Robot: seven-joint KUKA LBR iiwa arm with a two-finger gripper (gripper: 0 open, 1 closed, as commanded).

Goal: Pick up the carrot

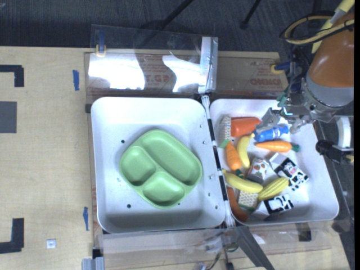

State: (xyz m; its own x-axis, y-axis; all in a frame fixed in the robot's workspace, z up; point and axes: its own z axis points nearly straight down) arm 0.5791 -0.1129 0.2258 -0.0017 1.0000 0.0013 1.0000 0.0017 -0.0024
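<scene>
I am reaching in from the right with my grey arm and its orange band, and my hand is hovering over the far right part of the right-hand shallow white bin. I cannot tell whether my hand is released or clenched, because the metal parts blur together against the clutter below.

The small orange carrot with a tapered tip is lying on its side in that right bin, pointing right, just near of my hand and apart from it. A blue and white tube-shaped item is sitting just beyond the carrot, touching it or nearly so, right beneath my hand. A larger orange-red block-like piece is lying to the left of these.

Toward the near side of the same bin, two yellow plastic bananas are lying among other toys, one curved along the left, another angled to its right. Black-and-white patterned boxes are sitting at the near right of the pile.

In the left-hand shallow white bin, a pale green divided plastic plate with three compartments is resting at a tilt, well apart from my hand. Both bins are sitting on the light wooden bench.
</scene>
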